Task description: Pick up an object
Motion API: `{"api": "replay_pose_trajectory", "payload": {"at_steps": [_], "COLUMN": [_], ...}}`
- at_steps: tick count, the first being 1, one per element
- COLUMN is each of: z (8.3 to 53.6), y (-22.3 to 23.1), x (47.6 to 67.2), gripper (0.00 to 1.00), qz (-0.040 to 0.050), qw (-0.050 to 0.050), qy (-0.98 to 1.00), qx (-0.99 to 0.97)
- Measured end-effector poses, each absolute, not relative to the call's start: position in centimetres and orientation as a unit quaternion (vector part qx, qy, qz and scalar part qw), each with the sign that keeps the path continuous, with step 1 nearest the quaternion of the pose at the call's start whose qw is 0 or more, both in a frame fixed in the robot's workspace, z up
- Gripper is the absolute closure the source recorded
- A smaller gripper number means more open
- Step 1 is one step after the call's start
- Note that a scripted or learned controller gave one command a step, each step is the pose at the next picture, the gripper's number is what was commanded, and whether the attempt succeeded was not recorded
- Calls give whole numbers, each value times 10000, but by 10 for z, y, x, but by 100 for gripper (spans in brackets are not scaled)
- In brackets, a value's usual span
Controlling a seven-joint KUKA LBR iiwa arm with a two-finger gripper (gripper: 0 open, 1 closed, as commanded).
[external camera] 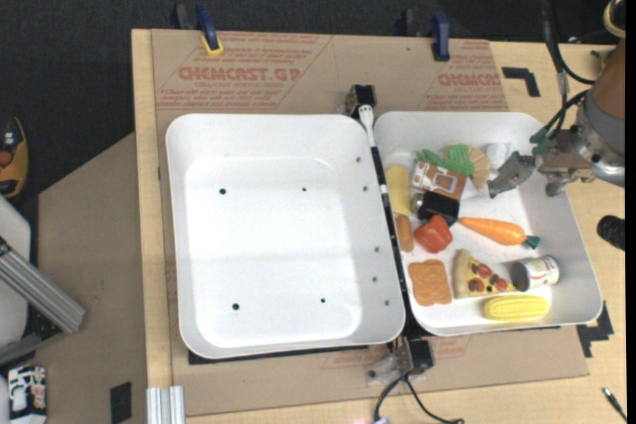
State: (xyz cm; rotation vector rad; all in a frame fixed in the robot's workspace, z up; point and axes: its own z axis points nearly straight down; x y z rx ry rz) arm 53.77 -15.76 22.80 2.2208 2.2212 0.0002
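Two white bins side by side on tabletop [298,65]. Left bin [199,144] bare white floor. Right bin [576,253] packed with toy food: carrot [492,230] mid-bin, tomato [433,234] just left of it, toast slice [430,281] and pizza slice [474,274] below, corn cob [516,308] at near edge, small can [535,272] just above corn, green leafy piece [450,159] at top. Hand [514,172] over upper right of right bin, above carrot; finger spread: cannot tell; nothing visibly held
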Motion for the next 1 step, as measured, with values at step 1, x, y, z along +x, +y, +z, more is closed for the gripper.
{"api": "replay_pose_trajectory", "payload": {"at_steps": [1], "z": [104], "y": [-101], "x": [585], "gripper": [0], "qz": [0], "qw": [-27], "qy": [7092], "qx": [7050]}}
